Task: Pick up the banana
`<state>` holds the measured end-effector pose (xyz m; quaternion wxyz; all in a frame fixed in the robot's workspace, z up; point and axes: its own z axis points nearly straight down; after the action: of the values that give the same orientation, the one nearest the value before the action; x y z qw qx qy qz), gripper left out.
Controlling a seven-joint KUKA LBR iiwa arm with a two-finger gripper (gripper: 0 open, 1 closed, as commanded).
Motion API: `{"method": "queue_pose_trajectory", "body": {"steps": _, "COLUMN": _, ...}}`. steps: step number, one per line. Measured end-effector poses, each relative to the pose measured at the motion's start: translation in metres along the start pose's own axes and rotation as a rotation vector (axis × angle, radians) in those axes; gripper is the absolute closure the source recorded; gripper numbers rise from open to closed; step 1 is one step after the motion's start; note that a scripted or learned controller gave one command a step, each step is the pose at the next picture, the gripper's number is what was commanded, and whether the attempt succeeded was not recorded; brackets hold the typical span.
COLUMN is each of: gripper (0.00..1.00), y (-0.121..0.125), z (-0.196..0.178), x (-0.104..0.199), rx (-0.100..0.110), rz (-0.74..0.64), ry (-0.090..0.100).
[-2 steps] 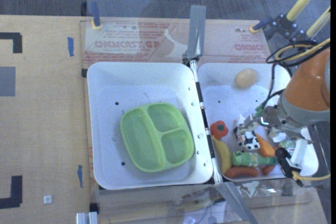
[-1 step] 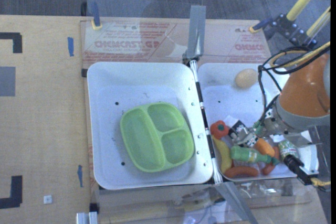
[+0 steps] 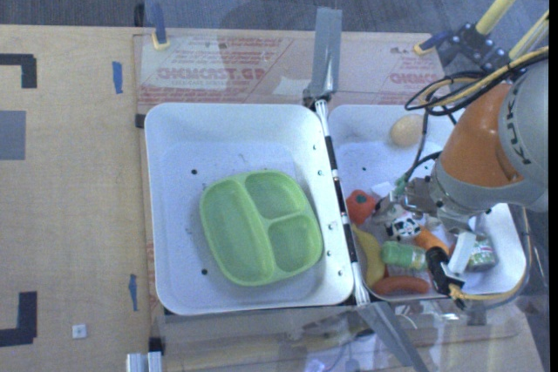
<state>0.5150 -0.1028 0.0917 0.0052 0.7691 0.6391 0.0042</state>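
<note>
From my screen, the banana (image 3: 368, 255) lies in the right bin (image 3: 370, 154), hard against the wall it shares with the left one, its long axis running roughly along that wall. The gripper (image 3: 403, 220) hangs low over the clutter just beside it, so the banana sits toward the left bin and slightly nearer the camera (a short sideways shift, I judge). An orange piece (image 3: 403, 284) touches the banana's near end; nothing visibly sits in the gripper's grasp

Hand (image 3: 394, 220) over right bin (image 3: 370, 154), banana (image 3: 370, 254) (partly hidden)
</note>
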Motion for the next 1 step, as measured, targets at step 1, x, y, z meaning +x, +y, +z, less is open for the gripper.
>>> {"method": "queue_pose_trajectory", "body": {"steps": 1, "gripper": 0.0, "y": -0.0308, "z": 0.0003, "x": 0.0027, "rx": -0.006, "rz": 0.284, "ry": 0.002}}
